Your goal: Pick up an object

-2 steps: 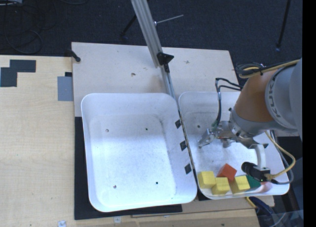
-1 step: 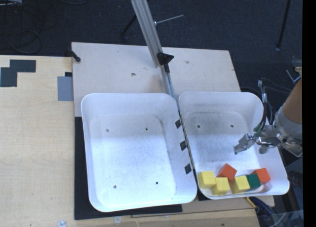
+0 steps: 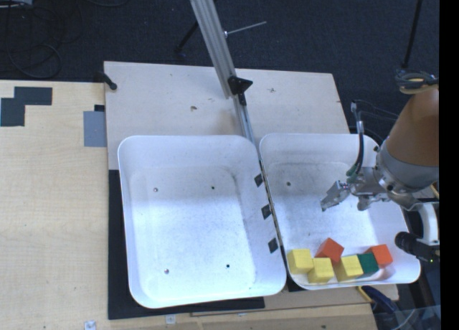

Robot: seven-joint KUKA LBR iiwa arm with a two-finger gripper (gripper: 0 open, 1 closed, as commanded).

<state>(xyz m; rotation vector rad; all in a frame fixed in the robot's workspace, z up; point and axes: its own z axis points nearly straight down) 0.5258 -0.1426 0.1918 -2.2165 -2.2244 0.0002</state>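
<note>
So you've got the two white bins side by side on the bench, and all the action is in the right bin (image 3: pixel 308 156). The left bin (image 3: pixel 186 214) just sits next to it, their rims touching along the middle divider.

The blocks are bunched up along the near edge of the right bin. From left to right you're looking at a yellow block (image 3: pixel 300 260), another yellow block (image 3: pixel 322 270) just beside it and a bit closer to the rim, a red-orange block (image 3: pixel 330 249) sitting behind those two, a third yellow block (image 3: pixel 351 267), a green block (image 3: pixel 368 262) tucked against it, and an orange block (image 3: pixel 382 254) at the far right end. They're all touching or nearly touching each other in one little row.

Your gripper (image 3: pixel 349 198) hangs over the middle of the right bin, farther back than the block cluster and clearly apart from it. The arm (image 3: pixel 416 135) comes in from the right side, with the orange band showing above the grey wrist. The fingers look spread apart, and there's nothing between them, so it's got hold of zilch. None of the blocks is lifted; they all rest on the bin floor.

A slanted aluminium rail (image 3: pixel 215 41) runs up from between the bins.
</note>
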